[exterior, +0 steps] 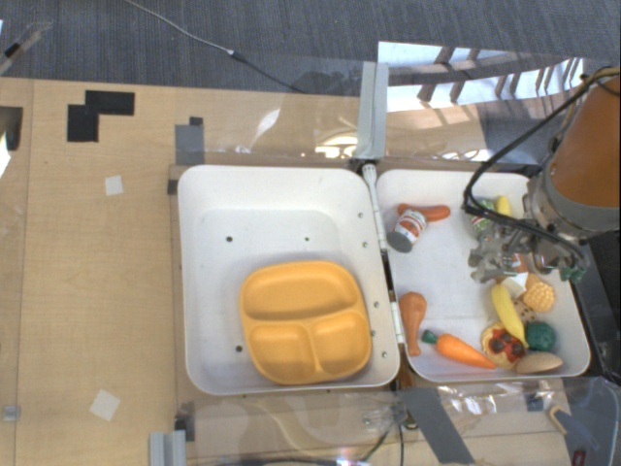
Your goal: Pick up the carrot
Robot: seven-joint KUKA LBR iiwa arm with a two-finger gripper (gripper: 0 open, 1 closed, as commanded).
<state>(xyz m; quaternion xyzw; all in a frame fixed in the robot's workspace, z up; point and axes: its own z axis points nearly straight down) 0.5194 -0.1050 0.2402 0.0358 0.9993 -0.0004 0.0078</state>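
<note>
The carrot point(458, 349) lies flat on the floor of the right bin point(441, 260), near the bin's lower edge, in the lower right of the frame. Its green top points left and its orange tip points right, toward a pizza slice point(502, 344) that it nearly touches.

Just left of the green top lies a drumstick point(414, 312). Right of the carrot, a banana point(506, 309), a corn cob point(539, 295), a green piece point(541, 337) and a tan piece point(539, 362) crowd the bin's lower right corner. A can point(408, 228) and a sausage point(431, 213) lie near the upper left of this bin.

The gripper point(500, 256) hangs over the right part of the bin, above and to the right of the carrot and apart from it. Nothing is seen between its fingers; whether they are open or closed cannot be told from this view.

The left bin point(209, 202) holds a yellow tray point(305, 320).

Risks from this position:
- The pizza slice sits at the carrot's tip. A descent placed too far right would likely catch or push it.
- The carrot tapers. A grasp near the tip may slip off; the thicker middle is the safer target.
- The bin's lower wall is close. Fingers aligned across the carrot could strike the rim.
- The banana lies on the path from gripper to carrot. A low traverse could sweep it.
</note>
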